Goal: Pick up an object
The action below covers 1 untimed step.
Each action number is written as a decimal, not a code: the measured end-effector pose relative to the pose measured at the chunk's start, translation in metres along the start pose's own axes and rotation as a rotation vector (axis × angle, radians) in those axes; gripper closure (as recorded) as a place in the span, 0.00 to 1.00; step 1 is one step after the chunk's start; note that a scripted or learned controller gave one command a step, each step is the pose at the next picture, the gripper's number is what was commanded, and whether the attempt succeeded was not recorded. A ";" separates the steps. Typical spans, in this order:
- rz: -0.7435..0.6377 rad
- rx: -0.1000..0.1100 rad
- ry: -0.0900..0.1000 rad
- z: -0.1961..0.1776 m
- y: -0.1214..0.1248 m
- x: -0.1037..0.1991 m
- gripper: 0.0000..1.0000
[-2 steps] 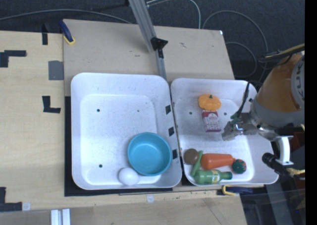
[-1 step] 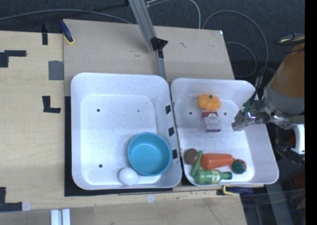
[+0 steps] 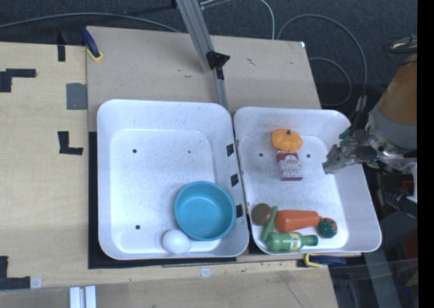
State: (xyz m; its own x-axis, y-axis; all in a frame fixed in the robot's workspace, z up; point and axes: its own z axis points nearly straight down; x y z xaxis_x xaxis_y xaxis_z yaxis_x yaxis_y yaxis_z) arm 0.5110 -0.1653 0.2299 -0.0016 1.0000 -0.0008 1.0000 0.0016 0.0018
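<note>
Seemingly unladen, the hand (image 3: 337,159) hovers over the right bin's (image 3: 359,212) edge; its spread is indiscernible.

- Bench (image 3: 41,164): two shallow white bins side by side, edges touching at centre.
- Left bin (image 3: 135,123): blue bowl (image 3: 203,209) near its front right corner; white ball (image 3: 175,239) just beside the bowl, at the front wall.
- Right bin (image 3: 319,120): small orange pumpkin (image 3: 287,140) toward the back; red and white carton (image 3: 290,165) just in front of it.
- Front of right bin, clustered: brown round item (image 3: 262,214), carrot (image 3: 297,219), green bottle (image 3: 289,241), small green and red piece (image 3: 327,227).
- Gripper (image 3: 334,161) over right bin's right rim, apart from all objects; nothing visible between its parts.
- Orange band (image 3: 400,96) above wrist at right.
- Grey pole (image 3: 193,18) slants across the back of the bench.
</note>
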 end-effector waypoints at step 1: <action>-0.005 0.004 0.002 0.011 0.017 0.054 1.00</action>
State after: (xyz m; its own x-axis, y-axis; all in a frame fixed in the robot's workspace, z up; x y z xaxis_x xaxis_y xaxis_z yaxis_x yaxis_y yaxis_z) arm 0.5280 -0.1117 0.2189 -0.0067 1.0000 0.0015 1.0000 0.0067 -0.0024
